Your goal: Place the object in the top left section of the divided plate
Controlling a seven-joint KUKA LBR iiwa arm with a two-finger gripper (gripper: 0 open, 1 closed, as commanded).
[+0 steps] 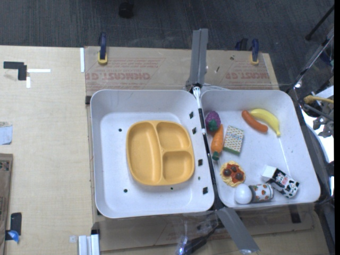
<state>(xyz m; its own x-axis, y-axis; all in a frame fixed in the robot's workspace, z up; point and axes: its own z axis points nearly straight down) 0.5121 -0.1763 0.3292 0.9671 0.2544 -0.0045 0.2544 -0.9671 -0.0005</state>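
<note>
A yellow divided plate lies in the left white bin; it has one long section on its left and two smaller ones on its right, all bare. The right bin holds several toy foods: a purple grape bunch, a carrot, a cracker, a red sausage, a banana, a pizza slice, a white egg, a small can and a cow-print milk carton.
A grey divider bar runs between the bins at the back. Two blue clamps hold the cardboard behind the bins. Metal parts stand at the right edge. The wooden bench stretches to the left.
</note>
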